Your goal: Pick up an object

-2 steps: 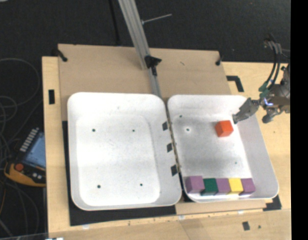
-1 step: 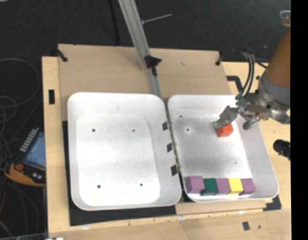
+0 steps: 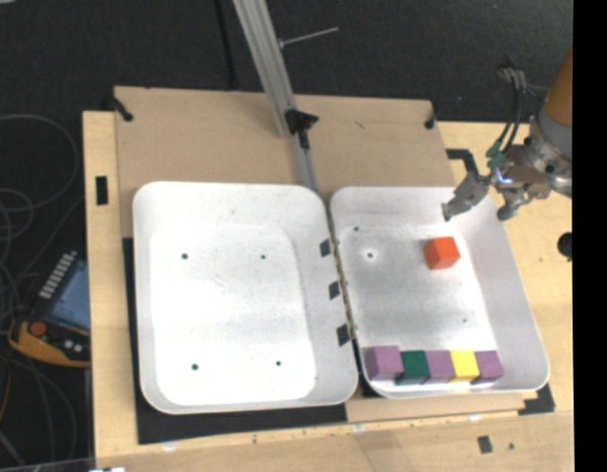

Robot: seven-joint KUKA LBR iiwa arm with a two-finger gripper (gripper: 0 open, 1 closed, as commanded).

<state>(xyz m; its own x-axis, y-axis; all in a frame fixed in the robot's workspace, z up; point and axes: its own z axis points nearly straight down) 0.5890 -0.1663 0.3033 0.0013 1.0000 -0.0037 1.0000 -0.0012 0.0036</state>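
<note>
Claw (image 3: 483, 203) open, nothing between fingers, over right bin (image 3: 510, 293) top-right corner. Matte orange block (image 3: 442, 253) near. Five blocks (image 3: 433, 364) line bottom edge.

My pale wooden bench (image 3: 106, 264) is carrying two shallow white plastic bins, the left bin (image 3: 234, 293) and the right bin (image 3: 431, 298), sitting side by side and touching at their inner edges.

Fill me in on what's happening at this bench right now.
A robot arm reaches in from the right, its gripper hanging with fingers spread over the far right corner of the right bin, holding nothing. An orange block lies loose in that bin, just below the gripper. A row of purple, green and yellow blocks sits along the bin's near edge. Nothing has been picked up yet.
</note>
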